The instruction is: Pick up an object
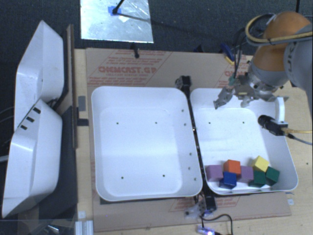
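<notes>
The blocks, about 7 of them, sit clustered at the near end of the right bin. The gripper hangs over the bin's far end, well apart, fingers spread and holding nothing. Nothing's picked yet; reaching and grasping remain.

All the blocks are bunched up along the near edge of the right bin: a light purple block on the left, an orange block just beside it with a blue block touching its near side, then another purple block tucked in behind. Further right a yellow block sits tilted against two dark green blocks, all of it resting loose on the bin floor
</notes>
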Available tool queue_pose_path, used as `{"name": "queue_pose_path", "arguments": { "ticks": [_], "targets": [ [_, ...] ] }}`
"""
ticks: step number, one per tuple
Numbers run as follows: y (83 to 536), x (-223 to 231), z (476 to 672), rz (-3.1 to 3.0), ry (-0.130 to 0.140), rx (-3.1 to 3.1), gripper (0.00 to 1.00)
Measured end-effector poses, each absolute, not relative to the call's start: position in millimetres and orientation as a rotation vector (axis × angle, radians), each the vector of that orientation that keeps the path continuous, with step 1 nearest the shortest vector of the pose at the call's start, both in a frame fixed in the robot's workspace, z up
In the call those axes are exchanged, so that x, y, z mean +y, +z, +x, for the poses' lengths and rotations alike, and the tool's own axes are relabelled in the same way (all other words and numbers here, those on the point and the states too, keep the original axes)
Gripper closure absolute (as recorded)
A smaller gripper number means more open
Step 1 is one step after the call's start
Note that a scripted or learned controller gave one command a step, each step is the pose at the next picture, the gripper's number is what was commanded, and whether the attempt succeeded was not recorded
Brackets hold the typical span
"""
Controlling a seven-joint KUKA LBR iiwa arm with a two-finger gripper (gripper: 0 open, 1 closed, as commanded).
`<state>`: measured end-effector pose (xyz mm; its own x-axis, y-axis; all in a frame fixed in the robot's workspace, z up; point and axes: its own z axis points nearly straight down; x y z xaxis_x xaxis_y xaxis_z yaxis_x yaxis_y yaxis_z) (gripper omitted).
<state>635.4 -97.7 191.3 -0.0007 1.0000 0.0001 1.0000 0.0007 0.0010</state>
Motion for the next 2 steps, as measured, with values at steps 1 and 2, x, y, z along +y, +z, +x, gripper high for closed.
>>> {"name": "queue_pose_path", "arguments": {
  "ticks": [1,2],
  "targets": [
    [176,-89,595.7,2.223,-0.001,2.222,0.0],
    [187,-89,597.0,2.22,0.003,2.22,1.0]
  ]
}}
